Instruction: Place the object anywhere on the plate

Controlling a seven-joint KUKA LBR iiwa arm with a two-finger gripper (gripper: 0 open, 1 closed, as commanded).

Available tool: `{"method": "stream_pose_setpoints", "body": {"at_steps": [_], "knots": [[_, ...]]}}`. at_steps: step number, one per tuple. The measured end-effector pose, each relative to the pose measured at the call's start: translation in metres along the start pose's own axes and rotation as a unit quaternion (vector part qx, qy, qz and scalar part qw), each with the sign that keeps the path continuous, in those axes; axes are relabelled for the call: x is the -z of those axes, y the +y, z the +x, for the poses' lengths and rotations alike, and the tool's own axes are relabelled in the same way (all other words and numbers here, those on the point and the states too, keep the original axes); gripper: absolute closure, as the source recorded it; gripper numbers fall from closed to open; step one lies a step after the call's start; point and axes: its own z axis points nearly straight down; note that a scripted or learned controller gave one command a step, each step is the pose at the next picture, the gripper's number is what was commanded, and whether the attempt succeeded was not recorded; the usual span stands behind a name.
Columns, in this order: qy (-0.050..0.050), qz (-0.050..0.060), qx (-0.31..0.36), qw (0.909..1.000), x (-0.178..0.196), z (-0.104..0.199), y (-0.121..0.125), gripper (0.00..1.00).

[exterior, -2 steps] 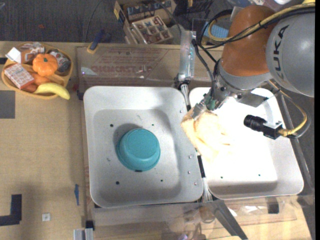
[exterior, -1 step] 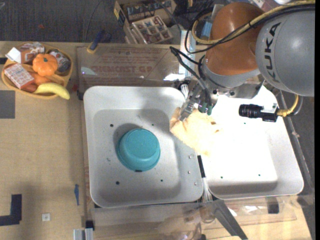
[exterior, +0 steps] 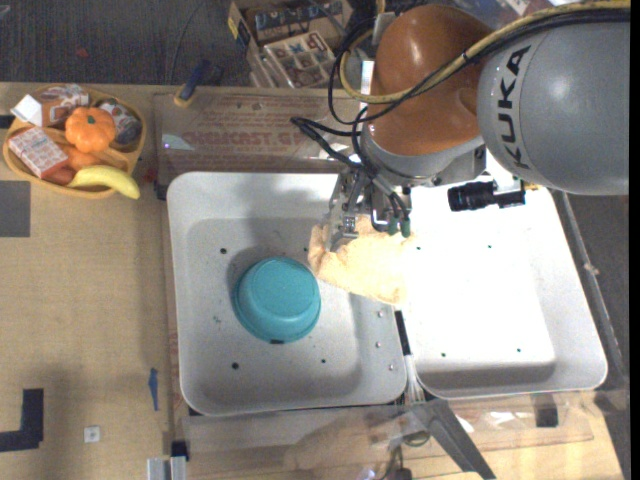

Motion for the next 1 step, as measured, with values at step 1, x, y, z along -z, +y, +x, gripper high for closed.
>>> {"method": "stream_pose_setpoints", "body": {"at_steps": [1], "knots": [[0.0,0.0,0.0,1.0,0.0005,-0.0002,-0.0002,0.0]]}}
